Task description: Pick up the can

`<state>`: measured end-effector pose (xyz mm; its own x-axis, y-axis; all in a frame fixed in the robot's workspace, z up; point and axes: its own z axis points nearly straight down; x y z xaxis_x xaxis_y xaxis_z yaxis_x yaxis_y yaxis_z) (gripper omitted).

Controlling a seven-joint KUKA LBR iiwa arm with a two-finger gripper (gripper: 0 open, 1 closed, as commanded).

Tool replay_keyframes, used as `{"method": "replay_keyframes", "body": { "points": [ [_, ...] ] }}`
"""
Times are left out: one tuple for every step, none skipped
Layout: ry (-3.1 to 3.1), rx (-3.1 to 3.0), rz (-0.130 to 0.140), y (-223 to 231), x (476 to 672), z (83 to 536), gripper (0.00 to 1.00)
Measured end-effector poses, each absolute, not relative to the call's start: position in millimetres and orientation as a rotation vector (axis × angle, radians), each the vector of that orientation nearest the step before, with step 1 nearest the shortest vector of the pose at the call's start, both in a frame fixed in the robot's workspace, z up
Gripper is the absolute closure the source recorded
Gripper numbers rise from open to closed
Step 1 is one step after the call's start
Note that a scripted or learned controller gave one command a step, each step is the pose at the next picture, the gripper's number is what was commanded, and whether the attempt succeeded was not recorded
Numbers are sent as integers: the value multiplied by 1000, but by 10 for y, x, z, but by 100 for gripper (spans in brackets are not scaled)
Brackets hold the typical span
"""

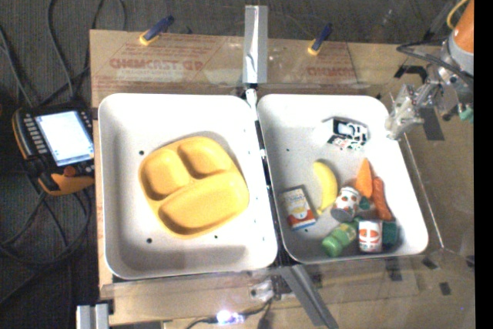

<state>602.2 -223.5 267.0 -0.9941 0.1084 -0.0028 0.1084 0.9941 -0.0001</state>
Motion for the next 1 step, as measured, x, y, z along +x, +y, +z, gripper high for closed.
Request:
{"method": "replay_keyframes", "body": {
  "points": [
    [3129,171,2,-2227,6043,2765,100]
  ]
}}
